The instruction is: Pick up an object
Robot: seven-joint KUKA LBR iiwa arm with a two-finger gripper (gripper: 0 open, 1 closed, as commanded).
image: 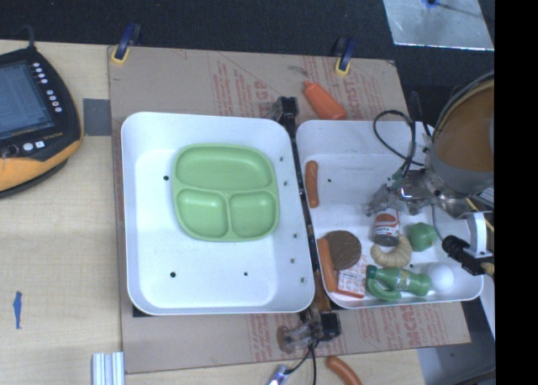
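The right bin point(353, 144) holds several small objects. A red-brown sausage point(312, 183) lies by its left wall. Along the front edge sit a brown round cookie point(342, 247), an orange stick point(324, 259), a red and white packet point(354, 283) and a green bottle point(400, 282) lying on its side. A small red and white can point(386, 228), a tan ring point(392, 253), a green block point(420, 234) and a white egg point(440, 276) are at the right. My gripper point(382, 203) hangs low over the bin, just above the can's far end.
The left bin point(143, 207) carries a green divided plate point(226, 192). An orange carrot point(324, 102) lies on the cardboard behind the bins, and another orange piece point(345, 369) lies in front. A teach pendant point(29, 118) rests at the far left. A black cable point(395, 127) loops over the right bin.
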